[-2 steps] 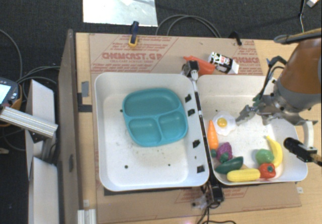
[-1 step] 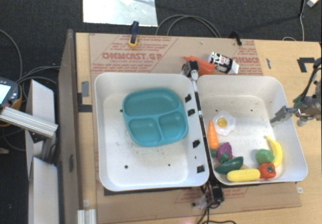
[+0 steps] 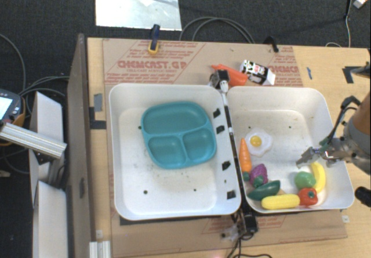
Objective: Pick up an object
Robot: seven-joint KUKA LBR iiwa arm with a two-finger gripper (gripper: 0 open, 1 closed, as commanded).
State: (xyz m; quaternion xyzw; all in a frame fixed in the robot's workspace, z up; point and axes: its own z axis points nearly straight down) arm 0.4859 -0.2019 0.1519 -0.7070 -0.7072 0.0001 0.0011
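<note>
Approach step: gripper (image 3: 311, 157) low in the right bin (image 3: 278, 100), nothing held.
Fingers look spread. Banana (image 3: 318, 174) sits just below, near the bin's right wall; next: descend, close.

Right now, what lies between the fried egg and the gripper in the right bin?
In the camera view, bare white bin floor separates the fried egg from the gripper; the other toys lie lower.

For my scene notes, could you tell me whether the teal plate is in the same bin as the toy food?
No, the teal plate lies in the left bin, while the toy food sits in the right bin.
</note>
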